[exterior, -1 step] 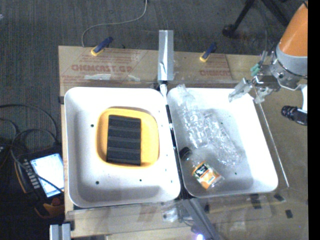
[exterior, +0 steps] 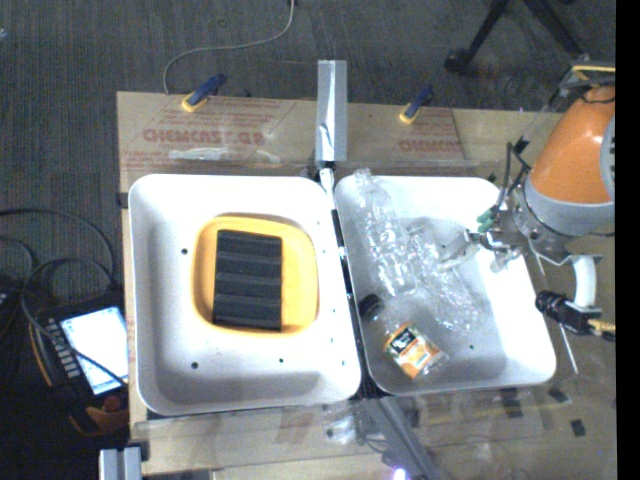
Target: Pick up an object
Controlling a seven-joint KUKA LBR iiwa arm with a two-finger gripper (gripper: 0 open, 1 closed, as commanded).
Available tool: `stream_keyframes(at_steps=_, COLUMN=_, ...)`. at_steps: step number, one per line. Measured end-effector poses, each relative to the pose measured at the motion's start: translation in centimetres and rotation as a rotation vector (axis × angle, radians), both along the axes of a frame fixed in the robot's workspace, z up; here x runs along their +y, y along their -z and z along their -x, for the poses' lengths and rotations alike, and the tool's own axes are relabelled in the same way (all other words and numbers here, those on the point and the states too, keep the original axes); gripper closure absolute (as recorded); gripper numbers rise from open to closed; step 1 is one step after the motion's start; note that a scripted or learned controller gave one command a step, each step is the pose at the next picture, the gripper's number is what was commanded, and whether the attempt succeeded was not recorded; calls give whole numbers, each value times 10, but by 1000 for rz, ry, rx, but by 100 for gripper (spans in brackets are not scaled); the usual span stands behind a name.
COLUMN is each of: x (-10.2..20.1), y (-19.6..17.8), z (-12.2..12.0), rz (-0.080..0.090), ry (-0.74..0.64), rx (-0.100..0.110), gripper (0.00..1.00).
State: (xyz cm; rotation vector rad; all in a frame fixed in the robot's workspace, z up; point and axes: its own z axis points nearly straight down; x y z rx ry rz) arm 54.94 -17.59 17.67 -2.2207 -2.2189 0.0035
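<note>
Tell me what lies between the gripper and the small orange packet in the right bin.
In the camera view, crumpled clear plastic bottles lie between the gripper and the orange packet, spread across the right bin.

Gripper [exterior: 478, 238] over right bin [exterior: 520, 353], clear plastic [exterior: 410, 258], orange packet [exterior: 412, 349]

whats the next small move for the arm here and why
Probably lower the hand onto the clear plastic bottle just to its left in the right bin. The hand sits over that bin's right side, nothing visibly between its fingers, and the bottle is nearer than the orange packet.
</note>
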Motion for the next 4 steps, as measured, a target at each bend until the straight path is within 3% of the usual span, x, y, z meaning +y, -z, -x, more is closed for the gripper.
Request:
stream_keyframes(at_steps=1, x=-22, y=84, z=27, rz=4, ry=-30, rx=-18, gripper=0)
stream_keyframes(at_steps=2, x=-5, y=84, z=43, rz=10, ry=-239, rx=-25, gripper=0)
stream_keyframes(at_steps=3, x=-6, y=67, z=38, rz=14, ry=-240, rx=-40, gripper=100)
stream_keyframes(at_steps=4, x=-5, y=72, z=41, rz=10, ry=-240, rx=-30, gripper=0)
